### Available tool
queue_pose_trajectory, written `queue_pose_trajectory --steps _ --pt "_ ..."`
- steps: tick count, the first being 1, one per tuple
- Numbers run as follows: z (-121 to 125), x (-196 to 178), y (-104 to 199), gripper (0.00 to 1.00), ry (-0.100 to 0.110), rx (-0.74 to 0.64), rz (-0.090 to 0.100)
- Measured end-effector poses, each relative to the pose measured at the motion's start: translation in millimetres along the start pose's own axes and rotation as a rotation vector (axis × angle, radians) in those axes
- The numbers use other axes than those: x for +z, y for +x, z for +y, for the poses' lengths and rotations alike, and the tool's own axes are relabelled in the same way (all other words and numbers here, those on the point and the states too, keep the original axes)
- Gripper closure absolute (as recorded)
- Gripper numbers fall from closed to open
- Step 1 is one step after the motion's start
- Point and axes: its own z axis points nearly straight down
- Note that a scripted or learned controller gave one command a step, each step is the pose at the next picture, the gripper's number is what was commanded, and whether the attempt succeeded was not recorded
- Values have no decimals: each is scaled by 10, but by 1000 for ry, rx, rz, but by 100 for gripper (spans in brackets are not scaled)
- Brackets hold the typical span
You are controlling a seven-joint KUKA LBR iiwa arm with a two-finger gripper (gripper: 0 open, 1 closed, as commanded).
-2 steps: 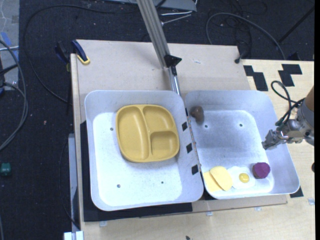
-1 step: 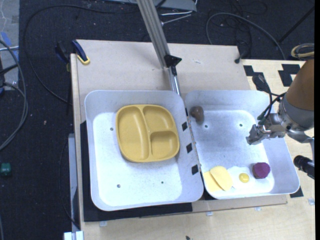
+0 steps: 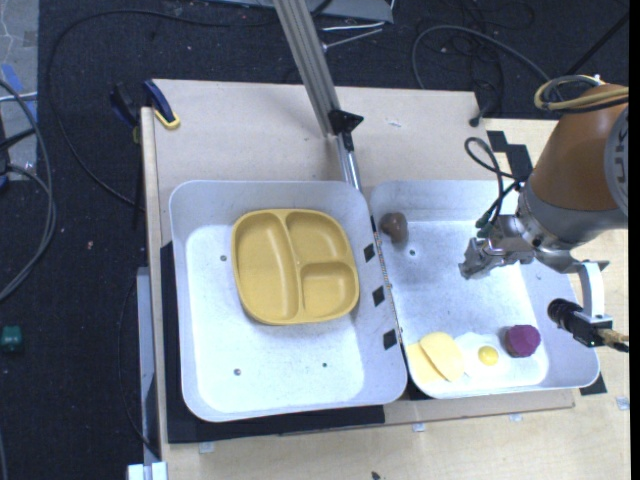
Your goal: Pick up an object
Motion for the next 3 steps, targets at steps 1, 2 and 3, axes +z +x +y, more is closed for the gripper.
queue_pose_trajectory --steps 1,2,3 --pt "83 -136 488 100 -1 0 0" --pt "322 -213 913 100 -1 2 -1" --pt "422 -323 1508 100 -1 -1 1"
